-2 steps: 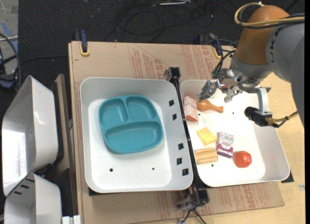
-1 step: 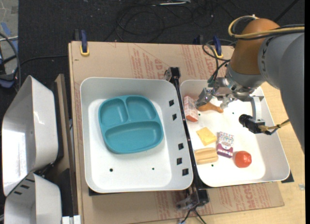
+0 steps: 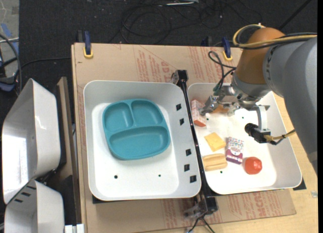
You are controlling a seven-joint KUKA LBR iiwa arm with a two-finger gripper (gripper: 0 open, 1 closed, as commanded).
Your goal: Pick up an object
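Looking from the left, you see the left bin holding a teal divided plate, which lies flat near that bin's middle. Move across the dividing rim and you reach the right bin, where the small objects sit. A red-and-white packet lies against this bin's left wall, with the gripper just beside it, low over the bin's upper left part. You cannot tell from this angle how far its jaws stand apart, nor whether anything is between them. Below it, a yellow cheese-like block rests on the bin floor, and a tan bread-like piece lies nearer the front edge. Just right of those you find a small purple-and-white carton, and a red tomato-like ball touches or nearly touches it.
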